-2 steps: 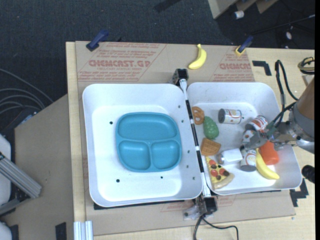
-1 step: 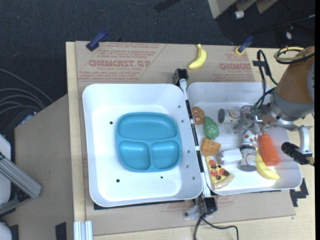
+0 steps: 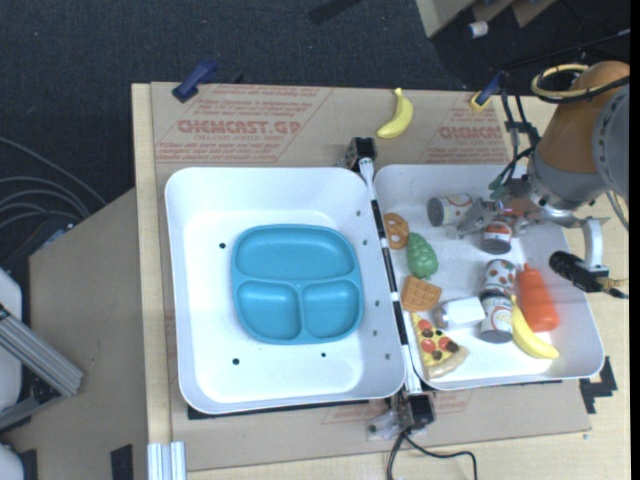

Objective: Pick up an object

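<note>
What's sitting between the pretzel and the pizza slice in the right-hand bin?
In the camera view, a green pickle-like toy and a waffle lie between the pretzel and the pizza slice.

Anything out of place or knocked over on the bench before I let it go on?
One thing: a yellow banana lies outside both bins on the cardboard behind them. In the right bin, a second banana, an orange bottle and the cans crowd together near the front corner. Nothing looks spilled or broken.
</note>
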